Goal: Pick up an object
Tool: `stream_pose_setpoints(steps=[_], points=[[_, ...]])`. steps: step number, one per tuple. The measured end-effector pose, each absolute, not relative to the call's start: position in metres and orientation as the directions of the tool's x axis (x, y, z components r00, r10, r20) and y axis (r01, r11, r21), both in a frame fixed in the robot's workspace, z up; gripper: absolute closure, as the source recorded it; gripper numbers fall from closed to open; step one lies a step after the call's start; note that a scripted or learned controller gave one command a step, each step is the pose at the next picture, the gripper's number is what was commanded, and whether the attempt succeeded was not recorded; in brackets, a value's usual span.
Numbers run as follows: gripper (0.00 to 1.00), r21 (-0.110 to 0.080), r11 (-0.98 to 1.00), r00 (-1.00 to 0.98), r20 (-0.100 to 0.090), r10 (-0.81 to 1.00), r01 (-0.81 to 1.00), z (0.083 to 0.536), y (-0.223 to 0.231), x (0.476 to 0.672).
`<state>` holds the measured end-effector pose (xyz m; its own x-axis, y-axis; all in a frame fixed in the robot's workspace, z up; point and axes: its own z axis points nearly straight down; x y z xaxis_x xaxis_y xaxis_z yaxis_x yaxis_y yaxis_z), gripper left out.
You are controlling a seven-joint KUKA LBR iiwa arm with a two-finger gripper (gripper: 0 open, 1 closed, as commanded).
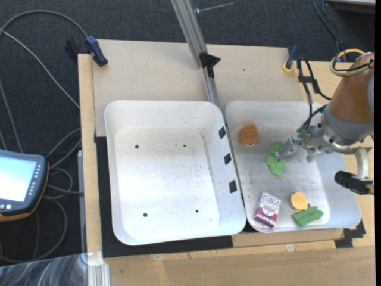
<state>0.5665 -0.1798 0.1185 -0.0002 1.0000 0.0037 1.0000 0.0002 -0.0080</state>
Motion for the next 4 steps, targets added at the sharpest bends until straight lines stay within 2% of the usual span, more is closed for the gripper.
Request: stream_pose_setpoints(steps=[1, 2, 3, 4], points=[[1.00, 0.001, 0.001, -0.001, 0.001, 1.000, 1.000, 0.133, -0.181, 0.569], [1.00, 0.006, 0.001, -0.001, -0.002, 1.000, 1.000, 0.190, -0.180, 0.560], [1.00, 0.005, 0.001, -0.001, -0.001, 1.000, 1.000, 0.206, -0.180, 0.562], [1.00, -0.001, 0.006, -0.006, 0.003, 1.000, 1.000, 0.202, -0.127, 0.569]])
